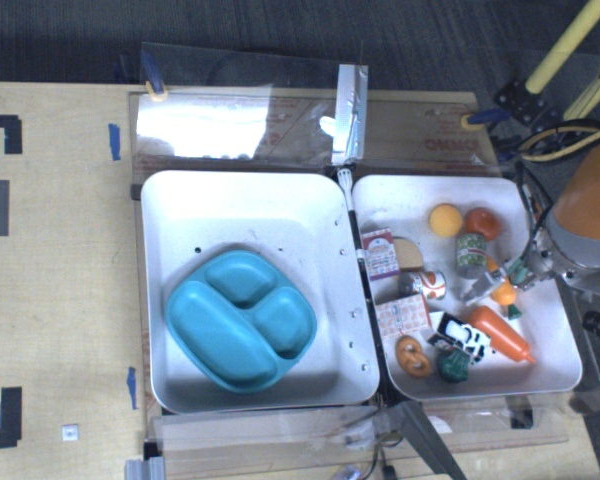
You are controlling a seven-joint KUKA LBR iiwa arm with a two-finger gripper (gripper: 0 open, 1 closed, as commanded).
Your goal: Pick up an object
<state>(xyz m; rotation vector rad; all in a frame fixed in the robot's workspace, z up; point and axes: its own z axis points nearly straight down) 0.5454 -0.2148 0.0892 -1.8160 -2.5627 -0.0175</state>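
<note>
The right bin (550, 368) holds several small items: a yellow ball (444, 219), a red tomato (483, 223), a green can (470, 253), an orange carrot (501, 334), a black-and-white toy (464, 338), a brown pretzel (413, 356), a dark green piece (454, 367) and a pink-labelled packet (381, 254). My gripper (521, 272) reaches in from the right, low over the bin's right side. It sits just right of the green can and above a small orange piece (505, 293). Nothing is visibly lifted.
The left bin (180, 203) holds a blue divided plate (242, 318). A metal divider (361, 258) runs between the bins. A clear panel (240, 118) stands behind them. Yellow and black cables (550, 138) lie at the back right beside the arm's orange band (592, 200).
</note>
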